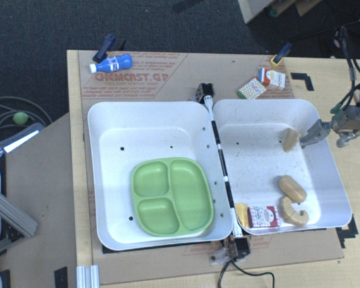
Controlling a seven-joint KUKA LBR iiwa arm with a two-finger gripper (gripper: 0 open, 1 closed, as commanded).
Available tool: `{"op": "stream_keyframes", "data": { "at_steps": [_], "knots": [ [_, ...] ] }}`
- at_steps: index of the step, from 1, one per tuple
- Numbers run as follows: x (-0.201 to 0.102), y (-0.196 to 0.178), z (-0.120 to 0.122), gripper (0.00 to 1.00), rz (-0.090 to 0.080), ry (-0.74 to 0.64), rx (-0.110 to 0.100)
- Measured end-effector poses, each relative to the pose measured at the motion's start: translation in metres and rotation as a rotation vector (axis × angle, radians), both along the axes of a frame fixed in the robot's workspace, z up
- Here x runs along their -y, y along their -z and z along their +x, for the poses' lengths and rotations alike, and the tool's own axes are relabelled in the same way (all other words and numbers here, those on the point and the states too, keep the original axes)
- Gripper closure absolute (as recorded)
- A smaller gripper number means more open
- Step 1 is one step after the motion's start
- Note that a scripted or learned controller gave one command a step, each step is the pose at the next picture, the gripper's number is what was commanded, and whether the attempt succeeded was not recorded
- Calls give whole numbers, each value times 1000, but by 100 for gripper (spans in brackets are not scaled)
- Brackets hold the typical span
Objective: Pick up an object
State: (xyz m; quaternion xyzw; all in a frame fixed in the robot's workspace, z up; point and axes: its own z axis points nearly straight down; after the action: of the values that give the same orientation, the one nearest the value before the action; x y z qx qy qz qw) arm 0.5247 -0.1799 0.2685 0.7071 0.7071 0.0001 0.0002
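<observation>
The right bin (pixel 252 161) holds several small items. A tan chunk (pixel 290 140) lies near its right wall. A bread roll (pixel 293 188) and a curved pastry piece (pixel 294 213) rest by the front right corner. Along the front wall lie a red and white packet (pixel 263 216) and a yellow piece (pixel 242 213). My gripper (pixel 312 133) reaches in over the bin's right wall, with its grey tip right beside the tan chunk. Whether it touches the chunk is unclear. The left bin (pixel 108 161) holds a green divided plate (pixel 171 195).
On the cardboard behind the bins lie a blue and white bottle (pixel 111 63), a blue clip (pixel 103 48), two small boxes (pixel 252 89) (pixel 273 78) and another blue clip (pixel 281 53). A black clamp (pixel 205 91) sits where the bins meet. Cables hang at the right.
</observation>
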Motion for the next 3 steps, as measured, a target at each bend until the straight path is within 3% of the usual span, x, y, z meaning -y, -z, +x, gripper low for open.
{"op": "stream_keyframes", "data": {
  "at_steps": [1, 2, 3],
  "knots": [
    [4, 99, 76, 0, 0, -1, -2],
    [43, 145, 94, 0, 0, -1, 1],
    [39, 171, 123, 0, 8, -5, 0]
  ]
}}
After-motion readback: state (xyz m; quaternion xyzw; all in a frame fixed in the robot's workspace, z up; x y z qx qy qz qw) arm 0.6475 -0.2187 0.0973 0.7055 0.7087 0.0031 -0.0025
